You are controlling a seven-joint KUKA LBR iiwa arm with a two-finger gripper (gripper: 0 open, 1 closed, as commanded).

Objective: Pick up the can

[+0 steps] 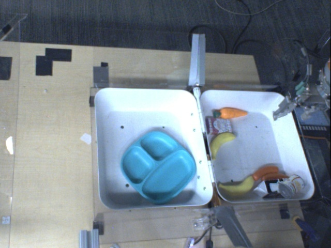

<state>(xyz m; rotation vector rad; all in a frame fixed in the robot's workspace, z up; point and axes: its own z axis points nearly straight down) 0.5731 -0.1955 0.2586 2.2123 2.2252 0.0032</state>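
The can (216, 124) is small with a dark red label and lies in the right bin (258, 138), close to its left wall. An orange carrot (233, 112) touches it from above and a yellow banana (221, 141) lies just below it. My gripper (289, 106) hovers over the bin's upper right corner, far to the right of the can. It is partly blurred against the arm's grey parts, and nothing shows in it.
A second banana (237, 186), an orange-handled tool (270, 173) and a small clear item (290, 186) lie along the right bin's front edge. The left bin (108, 138) holds a blue divided plate (158, 165). A metal post (197, 61) stands between the bins at the back.
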